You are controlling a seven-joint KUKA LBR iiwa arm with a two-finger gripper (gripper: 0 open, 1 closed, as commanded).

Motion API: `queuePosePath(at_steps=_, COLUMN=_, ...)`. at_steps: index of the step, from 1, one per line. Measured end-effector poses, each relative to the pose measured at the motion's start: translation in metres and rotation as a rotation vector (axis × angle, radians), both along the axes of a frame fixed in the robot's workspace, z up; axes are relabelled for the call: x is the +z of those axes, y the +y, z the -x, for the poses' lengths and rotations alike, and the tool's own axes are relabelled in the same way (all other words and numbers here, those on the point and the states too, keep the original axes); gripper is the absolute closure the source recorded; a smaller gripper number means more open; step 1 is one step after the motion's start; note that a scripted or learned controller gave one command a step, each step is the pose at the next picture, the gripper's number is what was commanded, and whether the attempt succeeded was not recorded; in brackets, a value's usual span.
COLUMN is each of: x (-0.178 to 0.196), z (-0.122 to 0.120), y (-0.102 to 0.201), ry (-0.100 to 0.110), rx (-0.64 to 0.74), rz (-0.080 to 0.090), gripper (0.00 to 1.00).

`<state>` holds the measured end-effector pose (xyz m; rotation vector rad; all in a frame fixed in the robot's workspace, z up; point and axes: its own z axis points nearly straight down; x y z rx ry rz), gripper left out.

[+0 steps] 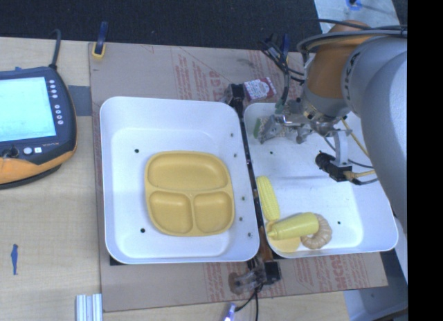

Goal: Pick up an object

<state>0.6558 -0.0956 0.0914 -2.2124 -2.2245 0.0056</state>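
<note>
The right bin point(360, 236) holds a yellow corn cob point(268, 197) along its left wall. At its front left corner a yellow bottle point(294, 226) lies on its side, and a tan ring-shaped pastry point(320, 233) touches the bottle's right end. My gripper point(280, 127) hangs low over the far left corner of this bin, well away from those items. A small greenish thing point(258, 128) shows just left of it; what it is stays unclear. Nothing is visibly held.
The left bin point(118, 174) carries a yellow three-compartment tray point(188, 191). A dark red packet point(257, 89) lies behind the bins. A teach pendant point(28, 122) rests on the bench at far left. Black cable and connector point(333, 166) dangle over the right bin.
</note>
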Motion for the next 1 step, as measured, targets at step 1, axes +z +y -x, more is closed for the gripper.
queuePosePath(at_steps=1, x=0.0006, z=-0.0002, y=0.0033, ry=0.000, rx=-0.001, rz=0.000, gripper=0.00)
